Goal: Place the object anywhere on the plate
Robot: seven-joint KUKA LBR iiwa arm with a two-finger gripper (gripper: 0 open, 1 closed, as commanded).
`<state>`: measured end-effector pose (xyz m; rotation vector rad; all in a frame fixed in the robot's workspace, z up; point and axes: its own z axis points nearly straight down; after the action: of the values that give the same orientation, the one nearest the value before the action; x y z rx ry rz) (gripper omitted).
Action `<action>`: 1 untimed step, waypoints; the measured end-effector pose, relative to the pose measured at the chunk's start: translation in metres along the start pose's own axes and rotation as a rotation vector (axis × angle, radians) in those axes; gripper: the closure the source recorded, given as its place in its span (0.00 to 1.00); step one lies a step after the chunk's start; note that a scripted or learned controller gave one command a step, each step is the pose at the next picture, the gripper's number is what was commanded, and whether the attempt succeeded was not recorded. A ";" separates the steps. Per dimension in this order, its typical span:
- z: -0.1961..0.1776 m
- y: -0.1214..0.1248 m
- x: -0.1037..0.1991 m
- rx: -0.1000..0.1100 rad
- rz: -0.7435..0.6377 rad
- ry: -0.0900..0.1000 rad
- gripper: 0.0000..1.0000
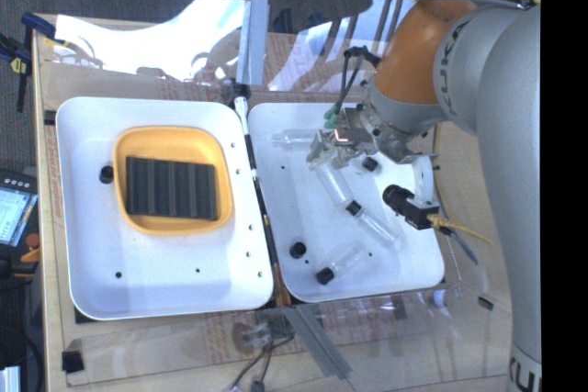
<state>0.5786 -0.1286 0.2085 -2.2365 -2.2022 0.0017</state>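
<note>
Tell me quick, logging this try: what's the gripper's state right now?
Gripper: over the right bin, among clear tubes; open or shut cannot be told.

Light is bright and even across the two white bins (pixel 165 289), which read almost blown out on their flat floors. Strong glare sits on the clear panels (pixel 211 23) at the far edge of the surface — pale, washed patches with soft reflections. Shadows are faint and short, pooling under the arm (pixel 478 69) and inside the yellow plate (pixel 170 147). Focus is fair overall; the clear tubes (pixel 344 193) are hard to resolve against the white.
</note>
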 end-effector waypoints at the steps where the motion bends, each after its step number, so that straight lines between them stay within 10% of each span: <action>1: -0.019 0.028 0.032 -0.001 -0.231 -0.002 1.00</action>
<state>0.6075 -0.0969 0.2271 -1.9688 -2.4470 0.0015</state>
